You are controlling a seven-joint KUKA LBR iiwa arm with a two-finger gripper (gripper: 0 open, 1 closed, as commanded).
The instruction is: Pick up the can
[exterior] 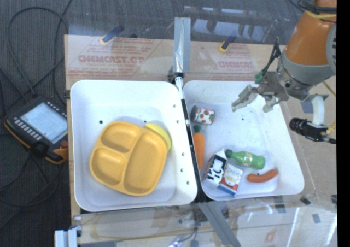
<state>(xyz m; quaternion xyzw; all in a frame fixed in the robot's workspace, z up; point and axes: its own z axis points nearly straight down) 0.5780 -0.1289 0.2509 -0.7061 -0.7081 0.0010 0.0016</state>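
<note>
The can (pixel 203 115) lies on its side near the upper left corner of the right bin (pixel 284 147), close to the wall it shares with the left bin (pixel 82 131); it is short, with a dark end facing left and a white label dotted with red and green. Just below it an orange carrot (pixel 199 149) lies along the same wall. The claw (pixel 257 98) hangs above the bin's upper right part, well apart from the can, its fingers spread wide with nothing between them. The bench (pixel 126 60) is pale board with faded red lettering, and two clamps with yellow handles sit at its far edge. Dark grey carpet surrounds it, crossed by loose cables, with a handheld control screen (pixel 37 127) lying to the left.
</note>
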